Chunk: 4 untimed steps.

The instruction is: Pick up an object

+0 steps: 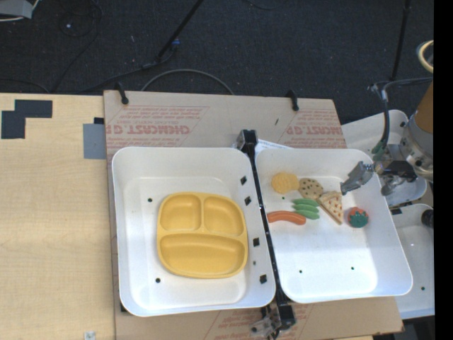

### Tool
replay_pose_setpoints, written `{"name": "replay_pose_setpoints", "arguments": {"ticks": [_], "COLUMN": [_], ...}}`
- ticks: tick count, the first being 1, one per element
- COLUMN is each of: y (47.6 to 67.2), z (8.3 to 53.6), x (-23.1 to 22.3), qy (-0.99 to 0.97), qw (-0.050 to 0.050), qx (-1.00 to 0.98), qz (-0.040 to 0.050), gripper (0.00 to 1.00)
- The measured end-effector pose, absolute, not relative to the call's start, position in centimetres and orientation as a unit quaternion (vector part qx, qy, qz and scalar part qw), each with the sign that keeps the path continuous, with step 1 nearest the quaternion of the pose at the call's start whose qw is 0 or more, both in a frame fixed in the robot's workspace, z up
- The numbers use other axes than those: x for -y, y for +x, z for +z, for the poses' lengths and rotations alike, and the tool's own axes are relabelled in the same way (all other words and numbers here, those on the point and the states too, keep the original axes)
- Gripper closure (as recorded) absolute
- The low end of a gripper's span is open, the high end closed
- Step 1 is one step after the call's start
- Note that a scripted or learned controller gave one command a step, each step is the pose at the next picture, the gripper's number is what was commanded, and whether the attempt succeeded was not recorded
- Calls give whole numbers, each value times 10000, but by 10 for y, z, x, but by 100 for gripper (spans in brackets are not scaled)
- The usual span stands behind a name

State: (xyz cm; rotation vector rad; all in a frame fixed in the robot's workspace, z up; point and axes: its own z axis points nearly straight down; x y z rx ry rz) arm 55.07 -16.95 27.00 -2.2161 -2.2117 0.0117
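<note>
The right bin (340,275) holds several toy foods in its far half: a yellow round chip (284,183), a brown cookie (310,188), a green pea pod (306,207), an orange-red sausage (286,218), a tan sandwich wedge (331,205) and a red and green ball (357,217). My gripper (373,183) hangs over the bin's far right corner, up and to the right of the wedge and the ball. It is open, with one grey finger (354,178) toward the wedge and nothing between the fingers.
A yellow three-compartment plate (202,234) lies in the left bin (134,183). A black divider (256,211) runs between the bins. Cardboard (177,122) lies under both bins, and the wooden bench (49,225) extends to the left.
</note>
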Motion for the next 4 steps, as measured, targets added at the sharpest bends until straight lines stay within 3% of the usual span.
{"name": "replay_pose_setpoints", "arguments": {"ticks": [1,4], "y": [553,541], "z": [276,112], "x": [169,173], "qy": [-7070,-7072], "qw": [5,44], "qx": [7072,7070], "qz": [6,22], "gripper": [0,0]}}
